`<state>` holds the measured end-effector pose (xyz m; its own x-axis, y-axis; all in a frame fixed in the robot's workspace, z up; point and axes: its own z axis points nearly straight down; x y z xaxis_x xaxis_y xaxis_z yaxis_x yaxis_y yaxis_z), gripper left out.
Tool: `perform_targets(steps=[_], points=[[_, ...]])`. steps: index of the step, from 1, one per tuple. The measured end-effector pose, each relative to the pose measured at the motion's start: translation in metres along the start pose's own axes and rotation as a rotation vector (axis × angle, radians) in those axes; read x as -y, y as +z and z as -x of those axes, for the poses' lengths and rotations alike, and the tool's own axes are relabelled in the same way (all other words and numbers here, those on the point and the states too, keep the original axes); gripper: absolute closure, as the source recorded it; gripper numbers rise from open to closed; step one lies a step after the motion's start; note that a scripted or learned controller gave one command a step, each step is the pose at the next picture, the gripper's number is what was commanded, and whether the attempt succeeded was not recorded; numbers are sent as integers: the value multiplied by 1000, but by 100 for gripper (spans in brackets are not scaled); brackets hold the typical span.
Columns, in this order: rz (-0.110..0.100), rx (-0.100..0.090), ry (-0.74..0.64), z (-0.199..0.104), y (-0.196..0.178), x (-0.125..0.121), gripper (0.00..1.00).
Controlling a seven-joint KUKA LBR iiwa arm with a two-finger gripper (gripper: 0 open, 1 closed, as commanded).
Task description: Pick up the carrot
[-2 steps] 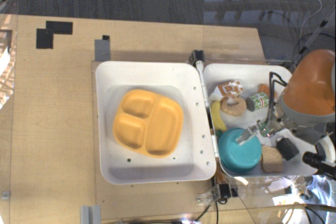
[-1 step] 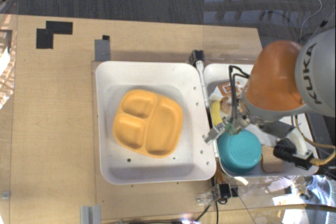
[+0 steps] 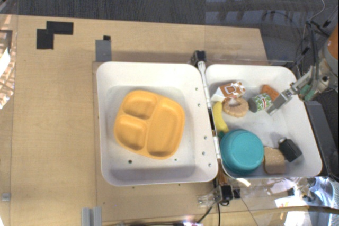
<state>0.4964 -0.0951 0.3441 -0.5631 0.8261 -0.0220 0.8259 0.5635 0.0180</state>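
Reaching in from the right, the gripper (image 3: 279, 103) hangs over the right bin (image 3: 312, 135); whether its fingers are apart, I cannot tell. Just beyond the fingertips lies the carrot (image 3: 269, 92), beside a green can (image 3: 259, 102), not yet grasped or lifted.

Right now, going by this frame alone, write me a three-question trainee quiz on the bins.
1. True or false: the yellow tray lies in the left bin.
2. Which thing is nearest the gripper? A) teal bowl B) green can C) banana
3. Fill in: the carrot lies in the ___ bin, near its far edge.

Key: 1 true; 2 B; 3 right.
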Motion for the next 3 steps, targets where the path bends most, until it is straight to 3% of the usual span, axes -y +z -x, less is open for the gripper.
perform_targets(steps=[1, 2, 3], points=[[-9, -17, -16, -42, 27, -19, 0], [-13, -21, 78, -98, 65, -59, 0], [-23, -26, 137, -141, 164, -128, 0]])
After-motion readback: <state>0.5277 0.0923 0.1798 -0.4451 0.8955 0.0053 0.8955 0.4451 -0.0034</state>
